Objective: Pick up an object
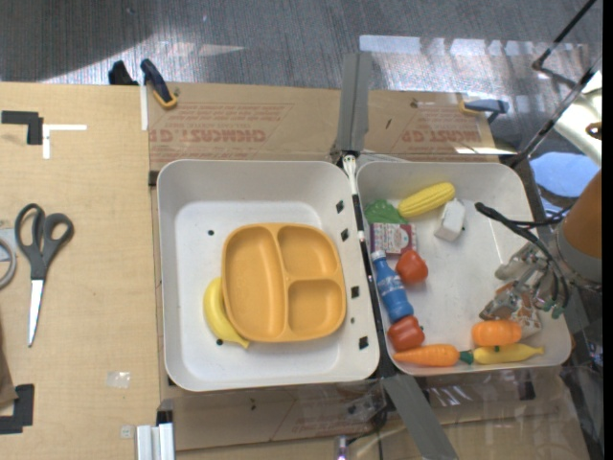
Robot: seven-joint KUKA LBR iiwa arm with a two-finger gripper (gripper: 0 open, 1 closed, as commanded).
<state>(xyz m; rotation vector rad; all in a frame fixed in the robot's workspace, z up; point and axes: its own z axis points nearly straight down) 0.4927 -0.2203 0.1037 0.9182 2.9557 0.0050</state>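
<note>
Near rim of right bin [522, 182]: carrot [427, 356], orange [496, 333], yellow pepper [508, 354] packed tight. Gripper [517, 290] at the right wall just above them; can't tell finger state. Open floor mid-bin. Corn [426, 198] near far rim.

Arm reaching in from the right edge

The orange band [586, 223] above the wrist shows at the right border, and below it the gripper [514, 293] hangs low, angled leftward and down; its metal fingers are too cluttered to read.
</note>
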